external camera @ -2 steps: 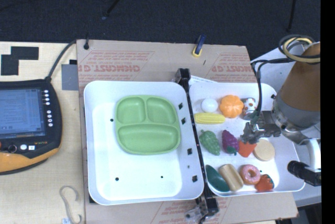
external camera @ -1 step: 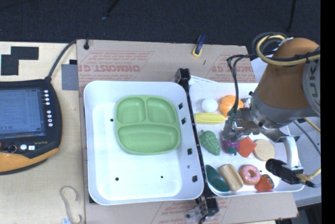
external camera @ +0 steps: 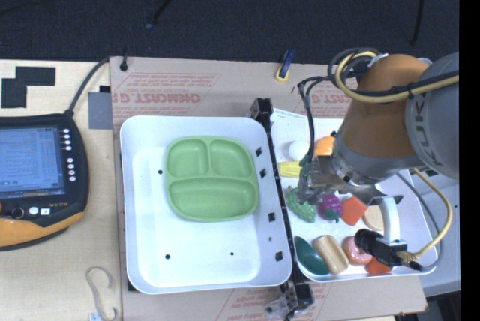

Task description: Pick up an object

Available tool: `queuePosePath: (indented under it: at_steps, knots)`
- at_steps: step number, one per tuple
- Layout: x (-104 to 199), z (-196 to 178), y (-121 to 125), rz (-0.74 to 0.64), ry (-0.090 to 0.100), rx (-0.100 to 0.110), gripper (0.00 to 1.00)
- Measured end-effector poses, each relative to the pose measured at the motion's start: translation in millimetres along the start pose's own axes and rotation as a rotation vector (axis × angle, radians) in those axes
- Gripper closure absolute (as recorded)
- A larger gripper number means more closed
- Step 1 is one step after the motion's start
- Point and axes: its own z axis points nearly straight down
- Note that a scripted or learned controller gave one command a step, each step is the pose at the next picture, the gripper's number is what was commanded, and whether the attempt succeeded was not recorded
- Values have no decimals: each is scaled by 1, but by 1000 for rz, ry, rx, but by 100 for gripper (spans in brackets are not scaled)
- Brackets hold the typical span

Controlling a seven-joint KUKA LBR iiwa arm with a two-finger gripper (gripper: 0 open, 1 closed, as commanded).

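The grey arm with its orange wrist section [external camera: 382, 109] reaches in from the right and hangs low over the right-hand shallow white plastic bin [external camera: 420, 226], well apart from the left-hand white bin [external camera: 146, 237], which bears a pale green three-compartment plastic tray [external camera: 211, 178]; the two-finger gripper [external camera: 310, 190] sits down among a tight huddle of toy food, and I cannot tell whether its fingers are spread or pressed together, nor whether anything lies between them; the likeliest targets, a dark green leafy toy [external camera: 303, 210] just below the tip and a purple grape-like toy [external camera: 328, 205] beside it, lie near the bin's left wall; the risk, I judge, is crowding: the fingers may straddle two pieces, nudge the orange-red toy [external camera: 353, 210] aside, or close on the leafy toy's thin edge and let it slip on lifting; the wall close by could also foul one finger.
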Motion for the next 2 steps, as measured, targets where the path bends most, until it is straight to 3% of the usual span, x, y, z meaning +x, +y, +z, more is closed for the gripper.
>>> queuePosePath:
  at_steps: [1,2]
  knots:
    - [63,2,-6,-2,0,1,100]
    - [84,-5,-11,2,-2,0,100]
